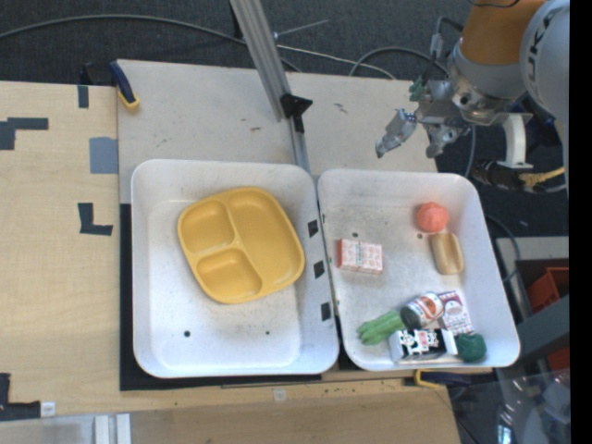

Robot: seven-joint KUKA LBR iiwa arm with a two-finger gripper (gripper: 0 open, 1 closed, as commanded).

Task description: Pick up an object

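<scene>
Your arm (518,35) comes in at the upper right, and its jaws (416,135) hang over the bare worktop (213,109) just beyond the far rim of the right bin (370,192). One finger (392,135) sticks out to the left, a second part sits close by on its right; you can see a gap between them, so they stand spread, with nothing between them.

Look in the right bin for your pickable things. An orange-red ball (431,216) lies near the far right corner, and a tan oblong piece (448,252) lies just in front of it, almost touching. A small pink-and-white carton (360,256) sits alone toward the bin's left wall. At the near edge you have a crowded cluster: a green pod-shaped toy (379,327), a dark can (424,309) lying on its side, a printed packet (455,309) behind it, a black-and-white box (422,343), and a dark green lump (472,346) in the corner. These press against one another.

The left bin (153,276) holds a yellow tray (240,244) with three compartments, set at a slant. All the things are well apart from the jaws.
</scene>
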